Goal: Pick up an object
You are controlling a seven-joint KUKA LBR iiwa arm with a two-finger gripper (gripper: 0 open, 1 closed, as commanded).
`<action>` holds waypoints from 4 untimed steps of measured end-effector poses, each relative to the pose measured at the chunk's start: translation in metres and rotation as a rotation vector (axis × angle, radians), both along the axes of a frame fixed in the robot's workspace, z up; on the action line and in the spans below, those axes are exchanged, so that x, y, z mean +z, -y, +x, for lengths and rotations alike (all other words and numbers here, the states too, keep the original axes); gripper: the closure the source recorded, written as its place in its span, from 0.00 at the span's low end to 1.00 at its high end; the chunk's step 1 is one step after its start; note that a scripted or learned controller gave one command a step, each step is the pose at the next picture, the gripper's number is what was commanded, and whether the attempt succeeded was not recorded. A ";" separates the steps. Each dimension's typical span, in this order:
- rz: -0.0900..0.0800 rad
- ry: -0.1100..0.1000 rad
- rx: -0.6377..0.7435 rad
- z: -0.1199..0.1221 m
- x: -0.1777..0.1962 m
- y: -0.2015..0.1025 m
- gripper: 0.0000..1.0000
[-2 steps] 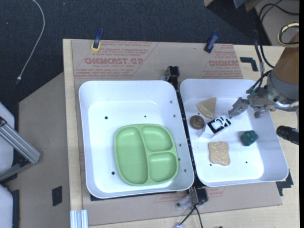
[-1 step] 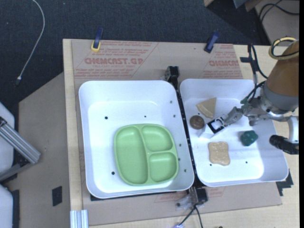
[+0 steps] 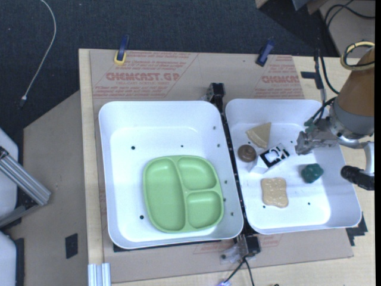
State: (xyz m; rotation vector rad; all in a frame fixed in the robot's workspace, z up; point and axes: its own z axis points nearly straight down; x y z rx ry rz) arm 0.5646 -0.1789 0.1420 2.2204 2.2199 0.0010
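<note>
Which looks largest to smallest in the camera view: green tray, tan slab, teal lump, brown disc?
1. green tray, by far the largest
2. tan slab
3. teal lump and brown disc look about alike, so I would not rank them.

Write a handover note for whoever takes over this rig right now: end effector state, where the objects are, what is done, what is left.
End effector: over the right bin, near its far right side; nothing visibly held, finger state unclear.
Right bin contents: tan wedge, brown round piece, black-and-white item, teal lump, beige slab.
Left bin: green divided plate.
Done: no pick visible.
Left: grasp and lift one object; the teal lump and black-and-white item look nearest.
</note>
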 end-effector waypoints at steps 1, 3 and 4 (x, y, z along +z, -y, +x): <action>-0.002 0.003 0.001 0.002 0.043 0.002 1.00; -0.002 0.004 0.001 0.010 0.152 0.011 1.00; 0.002 -0.004 0.004 0.025 0.133 -0.039 1.00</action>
